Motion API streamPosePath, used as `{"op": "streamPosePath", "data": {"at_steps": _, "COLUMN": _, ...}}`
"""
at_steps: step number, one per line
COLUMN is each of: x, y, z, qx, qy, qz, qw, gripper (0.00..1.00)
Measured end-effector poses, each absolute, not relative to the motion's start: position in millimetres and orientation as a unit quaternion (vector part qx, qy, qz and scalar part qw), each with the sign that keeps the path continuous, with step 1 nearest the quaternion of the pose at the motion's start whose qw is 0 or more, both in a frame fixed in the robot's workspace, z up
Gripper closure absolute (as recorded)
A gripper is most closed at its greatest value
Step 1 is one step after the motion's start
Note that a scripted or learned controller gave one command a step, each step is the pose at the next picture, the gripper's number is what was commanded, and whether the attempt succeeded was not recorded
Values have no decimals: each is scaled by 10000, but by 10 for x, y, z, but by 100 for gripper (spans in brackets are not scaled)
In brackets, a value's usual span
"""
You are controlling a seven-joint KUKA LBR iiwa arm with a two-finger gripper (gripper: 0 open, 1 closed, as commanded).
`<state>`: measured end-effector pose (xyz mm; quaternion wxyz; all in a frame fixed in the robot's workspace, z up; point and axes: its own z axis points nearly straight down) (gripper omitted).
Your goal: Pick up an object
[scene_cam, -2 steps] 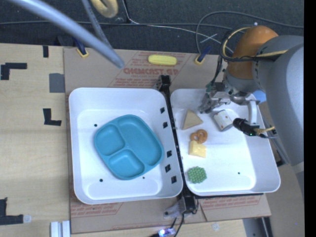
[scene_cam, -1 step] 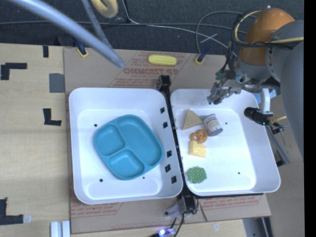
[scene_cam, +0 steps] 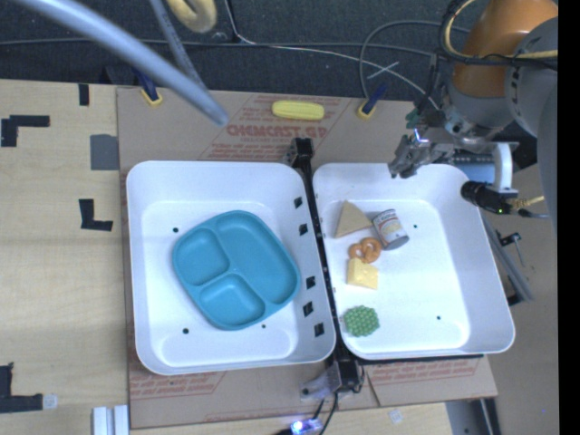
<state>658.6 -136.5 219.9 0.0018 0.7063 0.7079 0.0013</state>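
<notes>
The right bin [scene_cam: 471, 270] holds a tan wedge [scene_cam: 350, 218], a small tin can [scene_cam: 390, 227] lying on its side, an orange pretzel [scene_cam: 366, 248], a yellow cheese block [scene_cam: 363, 275] and a green bumpy ball [scene_cam: 361, 321]. My gripper [scene_cam: 405, 164] hangs over the bin's back rim, up and to the right of the can, and nothing shows between its fingers. The arm, with its orange band [scene_cam: 504, 27], comes in from the upper right.
The left bin [scene_cam: 154, 243] holds a blue divided plate [scene_cam: 235, 267]. A yellow banana-shaped object [scene_cam: 297, 111] lies on the cardboard behind the bins. Cables loop behind the right bin. A grey pole [scene_cam: 118, 34] crosses the top left.
</notes>
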Motion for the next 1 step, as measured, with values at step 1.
{"op": "streamPosePath", "data": {"at_steps": 1, "x": 6596, "y": -1363, "z": 2734, "qx": 7065, "qy": 7078, "qz": 12, "qw": 21, "gripper": 100}}
